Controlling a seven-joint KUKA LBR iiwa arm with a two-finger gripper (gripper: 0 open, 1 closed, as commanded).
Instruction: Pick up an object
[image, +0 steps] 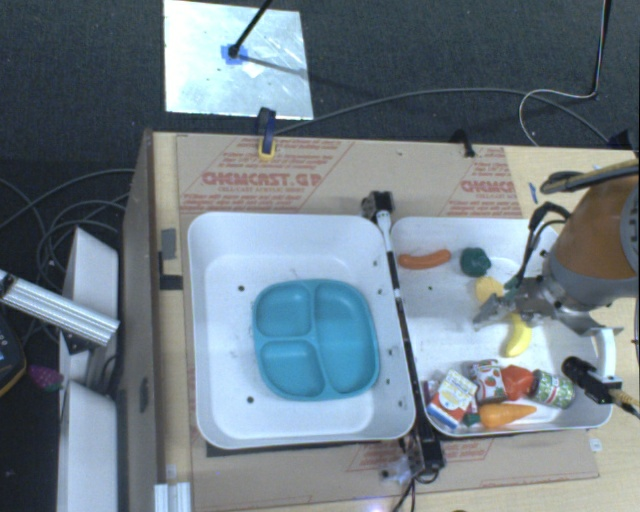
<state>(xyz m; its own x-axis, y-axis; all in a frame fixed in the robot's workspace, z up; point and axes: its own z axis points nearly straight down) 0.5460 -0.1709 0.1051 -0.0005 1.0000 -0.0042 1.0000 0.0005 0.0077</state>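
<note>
Two white bins sit side by side — the left bin (215, 300) holds a blue divided plate (315, 336). In the right bin (440, 300), the gripper (505, 310) hovers low over a yellow banana (517, 338), just beside it; whether its fingers grip anything cannot be told. A hot dog (424, 259) and green toy (475, 262) lie near the far wall — a carrot (505, 412) near the front.

Grey arm (600, 262), orange band, black cables
</note>
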